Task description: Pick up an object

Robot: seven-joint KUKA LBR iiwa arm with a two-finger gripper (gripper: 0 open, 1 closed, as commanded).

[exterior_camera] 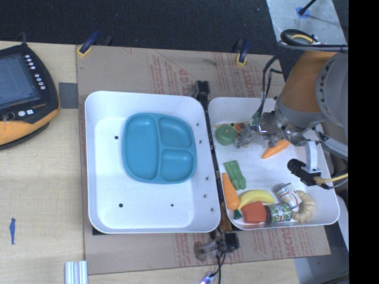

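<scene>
The right bin holds several toy foods. A green round piece lies at its upper left with a small orange bit beside it. My gripper hangs over the upper middle of this bin, between the green piece and a small carrot that lies just below and to its right. I cannot tell whether the carrot touches it. Lower down lie a green pickle, a long carrot along the left wall, a banana, a red piece, a can and a pale ring.
The left bin holds a blue divided plate. A teach pendant lies on the bench at far left. Clamps sit at the gap between the bins, top and bottom.
</scene>
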